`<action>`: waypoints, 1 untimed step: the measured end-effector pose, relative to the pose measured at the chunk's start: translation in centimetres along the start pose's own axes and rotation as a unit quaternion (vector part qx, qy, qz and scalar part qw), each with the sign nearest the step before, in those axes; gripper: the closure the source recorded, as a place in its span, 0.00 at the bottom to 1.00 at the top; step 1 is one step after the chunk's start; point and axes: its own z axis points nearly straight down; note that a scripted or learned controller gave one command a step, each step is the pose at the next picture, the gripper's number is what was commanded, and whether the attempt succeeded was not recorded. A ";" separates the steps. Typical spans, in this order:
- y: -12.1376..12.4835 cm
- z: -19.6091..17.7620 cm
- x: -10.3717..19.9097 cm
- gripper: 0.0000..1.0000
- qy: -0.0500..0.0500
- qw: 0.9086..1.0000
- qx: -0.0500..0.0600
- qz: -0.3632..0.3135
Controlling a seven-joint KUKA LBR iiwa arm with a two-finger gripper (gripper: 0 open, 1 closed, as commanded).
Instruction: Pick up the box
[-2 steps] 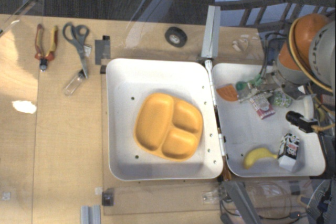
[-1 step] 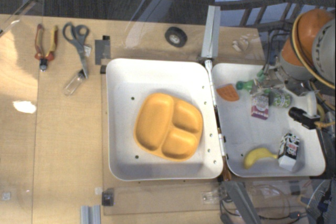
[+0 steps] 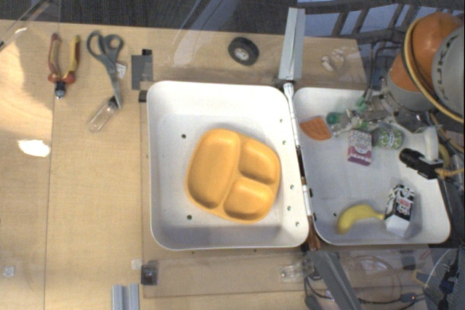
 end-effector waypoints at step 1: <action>-1.5 1.2 -0.4 0.00 0.004 1.000 0.001 0.007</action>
